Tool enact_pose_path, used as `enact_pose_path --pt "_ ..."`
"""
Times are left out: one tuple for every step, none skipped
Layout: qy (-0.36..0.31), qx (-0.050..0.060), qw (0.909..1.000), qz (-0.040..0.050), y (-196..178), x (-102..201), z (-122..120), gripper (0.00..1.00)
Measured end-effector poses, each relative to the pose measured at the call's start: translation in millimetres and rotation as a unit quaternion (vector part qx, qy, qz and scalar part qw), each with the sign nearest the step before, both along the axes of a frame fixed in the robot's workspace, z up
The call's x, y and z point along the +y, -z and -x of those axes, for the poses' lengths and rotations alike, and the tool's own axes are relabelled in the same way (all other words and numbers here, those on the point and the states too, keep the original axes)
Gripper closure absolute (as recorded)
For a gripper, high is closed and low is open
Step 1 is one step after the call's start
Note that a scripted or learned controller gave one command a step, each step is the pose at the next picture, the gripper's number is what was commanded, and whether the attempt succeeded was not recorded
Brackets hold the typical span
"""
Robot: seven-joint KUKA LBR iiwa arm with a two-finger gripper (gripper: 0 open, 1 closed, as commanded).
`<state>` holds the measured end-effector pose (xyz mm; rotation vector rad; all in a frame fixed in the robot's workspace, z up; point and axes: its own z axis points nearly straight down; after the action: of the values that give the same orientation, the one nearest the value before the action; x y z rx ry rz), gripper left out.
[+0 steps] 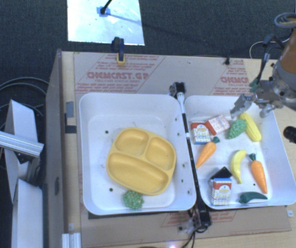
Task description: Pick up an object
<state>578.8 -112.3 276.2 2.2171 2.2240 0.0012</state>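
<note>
The right bin [287, 154] holds several toy foods: a corn cob [250, 126], a green broccoli [236, 128], two small red-and-white cartons [200, 132] [219, 123], two carrots [205, 154] [259, 173], a banana [237, 165], a dark-roofed carton [221, 186] and a green pepper [252, 196]. My gripper [251, 107] hangs over the bin's far edge, just above the corn and broccoli. It is open, with one finger [239, 106] left of the corn, and nothing sits between the fingers.
The left bin [93, 138] carries a yellow divided plate [141, 160] and a second broccoli [133, 199] near its front wall. A black clamp [177, 89] sits where the two bins meet at the back. Cardboard lies under both bins.
</note>
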Motion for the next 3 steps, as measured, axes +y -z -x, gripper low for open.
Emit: enact_pose_path --pt "0.001 0.007 1.0000 -0.0020 96.0 26.6 63.7 0.00" --pt "0.000 0.000 1.0000 -0.0001 183.4 -83.9 88.9 0.00" --pt "0.000 -0.002 1.0000 0.0004 173.2 -84.9 88.3 1.00"
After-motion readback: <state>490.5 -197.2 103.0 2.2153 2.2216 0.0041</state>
